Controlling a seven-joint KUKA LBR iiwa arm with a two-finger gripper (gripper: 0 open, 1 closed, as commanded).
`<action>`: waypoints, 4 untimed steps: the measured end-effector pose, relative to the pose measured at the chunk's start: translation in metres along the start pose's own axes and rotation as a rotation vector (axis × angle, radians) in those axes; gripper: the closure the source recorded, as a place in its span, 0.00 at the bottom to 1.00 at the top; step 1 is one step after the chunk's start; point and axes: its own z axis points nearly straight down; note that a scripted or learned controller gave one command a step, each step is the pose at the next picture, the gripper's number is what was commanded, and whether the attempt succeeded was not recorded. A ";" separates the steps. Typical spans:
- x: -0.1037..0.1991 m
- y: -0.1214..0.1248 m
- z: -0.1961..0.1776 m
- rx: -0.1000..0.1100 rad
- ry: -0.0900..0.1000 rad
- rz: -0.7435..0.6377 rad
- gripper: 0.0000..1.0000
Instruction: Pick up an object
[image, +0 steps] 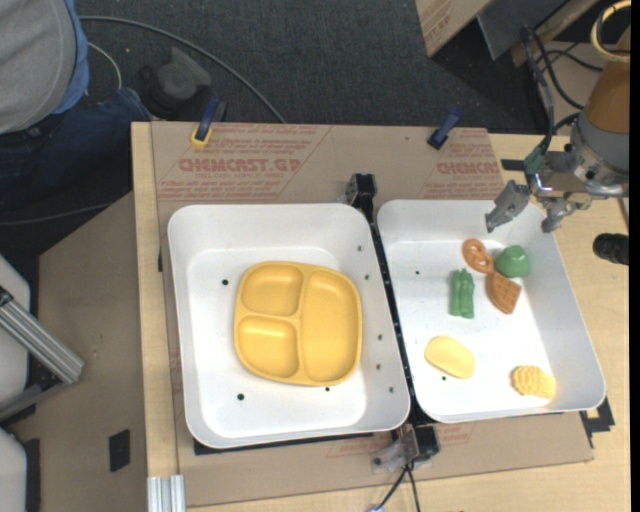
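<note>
The right bin (560, 400) holds several toy foods: an orange pretzel (477, 255), a green round piece (513, 261), a brown waffle-like piece (504, 294), a green ridged piece (461, 294), a yellow lemon-like piece (449, 357) and a yellow corn-like piece (533, 381). My gripper (527, 211) hangs over the bin's far right part, just above and behind the green round piece and the pretzel. Its two grey fingers (505, 208) are spread apart, open, with nothing between them.
The left bin (200, 300) bears a yellow three-compartment plate (298, 322). A black clamp (361, 188) sits between the bins at the back. Blue clips (207, 121) hold the cardboard sheet's far edge. A person in grey and blue is at the top left.
</note>
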 end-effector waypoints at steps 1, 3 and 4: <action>0.000 0.002 -0.008 -0.014 -0.003 -0.003 0.00; 0.005 0.011 0.100 -0.010 -0.001 -0.005 0.00; 0.014 0.009 0.159 -0.007 -0.001 -0.004 0.00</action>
